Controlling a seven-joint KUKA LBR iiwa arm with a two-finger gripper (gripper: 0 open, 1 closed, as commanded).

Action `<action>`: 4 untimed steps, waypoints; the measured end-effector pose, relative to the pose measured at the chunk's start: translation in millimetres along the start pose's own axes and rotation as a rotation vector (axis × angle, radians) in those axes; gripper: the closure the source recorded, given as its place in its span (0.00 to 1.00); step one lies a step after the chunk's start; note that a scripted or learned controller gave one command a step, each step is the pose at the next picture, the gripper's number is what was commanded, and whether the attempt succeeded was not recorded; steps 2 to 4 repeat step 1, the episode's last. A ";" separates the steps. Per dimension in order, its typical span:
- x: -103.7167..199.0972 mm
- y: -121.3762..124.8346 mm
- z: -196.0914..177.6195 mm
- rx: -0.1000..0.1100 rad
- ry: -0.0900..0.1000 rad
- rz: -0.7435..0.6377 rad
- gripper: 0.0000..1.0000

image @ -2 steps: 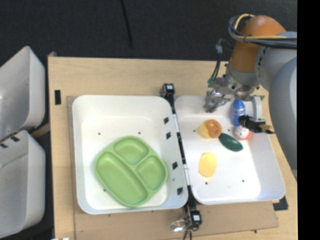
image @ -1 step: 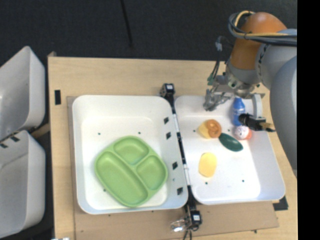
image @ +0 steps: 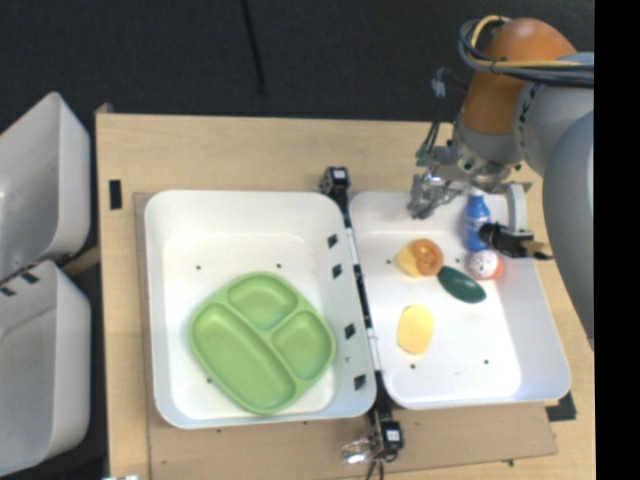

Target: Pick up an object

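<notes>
The desk (image: 240, 148) is a flat tan board carrying 2 shallow white bins with rounded corners and smooth, slightly glossy walls. The left bin (image: 170, 238) holds 1 thing: a light green plastic tray (image: 262, 341), oval-cornered, moulded into 3 compartments, lying flat and turned at a slant toward the near side of the bin.

The right bin (image: 500, 368) holds the small pickable things. A rounded orange-and-yellow piece (image: 421, 258) sits near the bin's middle, toward the far side. Just to its right and a little nearer lies a dark green, smooth, teardrop-like piece (image: 461, 285). Touching or nearly touching that at its far right is a small pale ball with pink markings (image: 484, 263). A soft-looking yellow oval lump (image: 416, 329) lies apart from these, nearer. A small blue and white bottle-like thing (image: 475, 220) stands at the far right, close beside the arm.

The end effector (image: 428, 196) is metallic grey and hangs over the far part of the right bin, above and apart from the orange-and-yellow piece. Nothing shows between its fingers; whether they are spread or pressed together cannot be told. Black clips (image: 334, 180) sit along the seam between the bins.
</notes>
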State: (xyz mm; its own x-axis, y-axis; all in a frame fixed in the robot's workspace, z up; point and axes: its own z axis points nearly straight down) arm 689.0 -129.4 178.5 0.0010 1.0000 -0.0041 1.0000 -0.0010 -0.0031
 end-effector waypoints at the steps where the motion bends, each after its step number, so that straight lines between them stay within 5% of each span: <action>1: 3.6 0.6 -9.4 -0.002 0.000 0.000 1.00; 4: 3.6 0.6 -9.4 -0.002 0.000 0.000 1.00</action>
